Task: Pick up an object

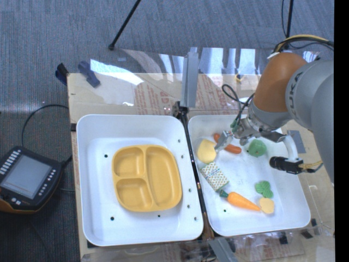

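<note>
The gripper is lowered into the right bin, its fingers parted over the small orange-red piece beside the yellow lump, presumably so that it can be clamped; nothing is held. A yellow divided tray is kept in the left bin, while the carrot, patterned block and green pieces are scattered in the right one.

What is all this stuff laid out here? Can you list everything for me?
Shallow white bins: 2, side by side on bench.
Yellow three-compartment plastic tray: 1, left bin.
Pale yellow rounded toy: 1, right bin, near its left wall.
Small orange-red carrot-like toy: 1, right bin, by gripper.
Green round toy: 1, right bin.
Patterned teal-and-white block: 1, right bin.
Orange toy carrot: 1, right bin, front.
Green leafy toy: 1, right bin.
Small yellow-orange piece: 1, right bin, front.
Handheld screen pendant: 1, dark, floor at left.
Grey-and-orange arm's gripper: 1, over right bin.
</note>
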### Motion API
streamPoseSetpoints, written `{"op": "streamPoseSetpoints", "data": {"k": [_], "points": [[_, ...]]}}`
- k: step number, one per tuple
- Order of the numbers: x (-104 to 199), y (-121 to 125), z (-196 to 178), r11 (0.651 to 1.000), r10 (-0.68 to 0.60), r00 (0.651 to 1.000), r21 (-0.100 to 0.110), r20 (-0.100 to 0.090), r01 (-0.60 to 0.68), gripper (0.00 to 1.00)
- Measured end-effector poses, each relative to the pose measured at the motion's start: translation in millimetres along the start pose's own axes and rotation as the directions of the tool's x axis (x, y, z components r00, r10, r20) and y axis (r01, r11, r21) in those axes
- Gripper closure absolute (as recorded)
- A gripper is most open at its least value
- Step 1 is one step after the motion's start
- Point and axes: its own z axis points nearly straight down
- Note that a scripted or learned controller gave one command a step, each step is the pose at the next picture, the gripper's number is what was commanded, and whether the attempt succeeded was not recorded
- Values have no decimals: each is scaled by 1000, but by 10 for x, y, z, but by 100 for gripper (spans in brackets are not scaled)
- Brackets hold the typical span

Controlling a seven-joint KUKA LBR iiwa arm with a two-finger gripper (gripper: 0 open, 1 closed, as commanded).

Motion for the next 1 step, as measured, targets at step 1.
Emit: {"op": "streamPoseSetpoints", "data": {"k": [1], "points": [[-13,24,-131,1000,2,1000,-7,2,-2,100]]}}
